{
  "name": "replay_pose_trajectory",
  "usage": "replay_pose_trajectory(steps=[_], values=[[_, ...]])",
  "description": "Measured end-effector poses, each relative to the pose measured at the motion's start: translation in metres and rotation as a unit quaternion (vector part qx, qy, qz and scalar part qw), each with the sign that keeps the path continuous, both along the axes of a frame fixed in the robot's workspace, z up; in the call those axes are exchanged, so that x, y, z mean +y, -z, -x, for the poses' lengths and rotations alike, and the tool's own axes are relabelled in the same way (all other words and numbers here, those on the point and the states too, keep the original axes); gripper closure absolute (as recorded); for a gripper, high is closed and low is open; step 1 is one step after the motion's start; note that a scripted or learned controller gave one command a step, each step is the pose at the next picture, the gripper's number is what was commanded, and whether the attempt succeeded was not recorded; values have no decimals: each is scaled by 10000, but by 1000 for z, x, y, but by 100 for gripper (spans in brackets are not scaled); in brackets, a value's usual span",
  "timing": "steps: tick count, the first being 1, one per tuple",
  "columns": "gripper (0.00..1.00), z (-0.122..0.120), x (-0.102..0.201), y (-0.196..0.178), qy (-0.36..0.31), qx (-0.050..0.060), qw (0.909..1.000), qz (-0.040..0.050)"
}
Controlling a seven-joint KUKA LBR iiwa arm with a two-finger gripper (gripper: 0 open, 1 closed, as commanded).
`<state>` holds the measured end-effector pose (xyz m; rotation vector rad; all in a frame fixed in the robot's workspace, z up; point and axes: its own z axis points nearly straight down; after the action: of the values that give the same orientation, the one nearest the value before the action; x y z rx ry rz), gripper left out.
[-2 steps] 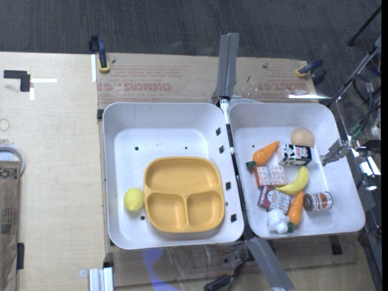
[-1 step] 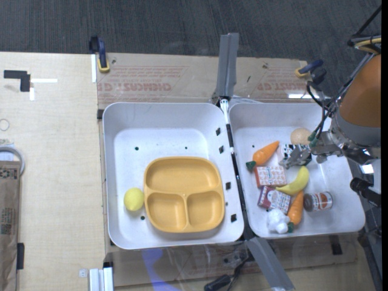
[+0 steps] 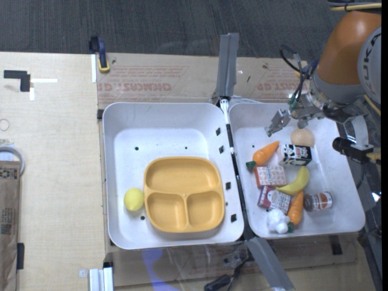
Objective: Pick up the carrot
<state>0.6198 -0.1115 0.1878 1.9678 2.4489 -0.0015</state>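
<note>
My gripper hovers over the far end of the right bin, its fingers spread and pinching nothing, one metal finger angled out toward the bin's middle. The carrot lies just below and to the left of it, tilted, orange tip pointing up toward my fingers and green end near the bin's left wall. A second carrot lies near the front edge, touching a banana. Between them sit a milk carton, a pale round bun, two small printed packets, a can and a white lump. In the left bin, a yellow divided tray rests beside a lemon.
</note>
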Motion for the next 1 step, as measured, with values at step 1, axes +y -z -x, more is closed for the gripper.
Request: replay_pose_trajectory(steps=[1], values=[[0, -11, 12, 96, 210, 1, 9998, 0]])
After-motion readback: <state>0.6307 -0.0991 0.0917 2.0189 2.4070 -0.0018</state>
